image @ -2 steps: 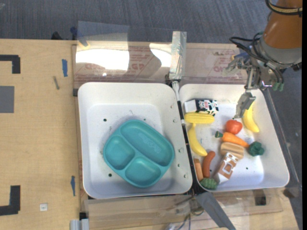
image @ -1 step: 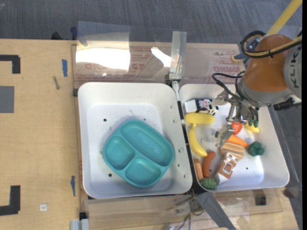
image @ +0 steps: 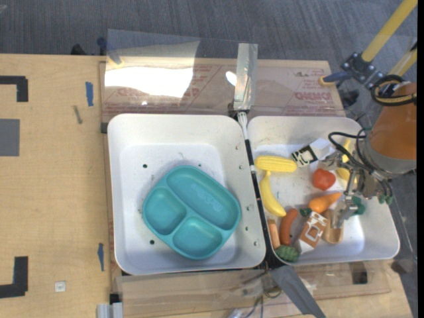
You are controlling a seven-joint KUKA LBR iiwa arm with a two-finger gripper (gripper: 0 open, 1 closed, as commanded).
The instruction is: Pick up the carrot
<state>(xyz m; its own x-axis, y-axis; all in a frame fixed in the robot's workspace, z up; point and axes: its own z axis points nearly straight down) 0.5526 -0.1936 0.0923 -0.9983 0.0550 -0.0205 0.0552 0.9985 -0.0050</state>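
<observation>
Lower right of the frame: right bin [image: 377, 244] crowded with toy food. Carrot [image: 289, 226] near the bin's bottom left corner, orange, tilted, green top [image: 289, 252] toward the lower edge. Just beside it a banana [image: 270, 197], corn cob [image: 276, 165] above, small carton [image: 311, 229] touching on the right, tomato [image: 324, 179] and an orange piece [image: 319, 203] further right. Gripper [image: 344, 207] low over the bin's right half, apart from the carrot, fingers too cluttered to judge. Left bin [image: 126, 138] with a teal divided plate [image: 191, 211].
</observation>
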